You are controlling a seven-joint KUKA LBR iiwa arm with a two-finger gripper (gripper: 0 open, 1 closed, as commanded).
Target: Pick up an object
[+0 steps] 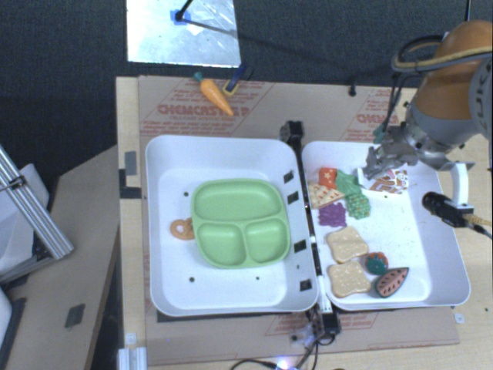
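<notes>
My gripper (376, 165) hangs low over the far part of the right bin (439, 245), just left of a flat white and red piece (393, 181) and right of a green piece (348, 183). An orange-red piece (327, 177), a yellow cracker (323, 196), a green waffle-like piece (357, 205) and a purple bunch (333, 216) lie in a cluster to its left. Toward the front are two bread slices (347, 244) (350, 279), a small teal and red round thing (376, 264) and a brown oval piece (391, 281). Nothing shows between the gripper's tips.
The left bin (166, 168) holds a green divided plate (237, 223) and a brown pretzel (182, 229). A toy carrot (216, 96) lies on the cardboard behind the bins. A black divider (302, 206) runs between the bins.
</notes>
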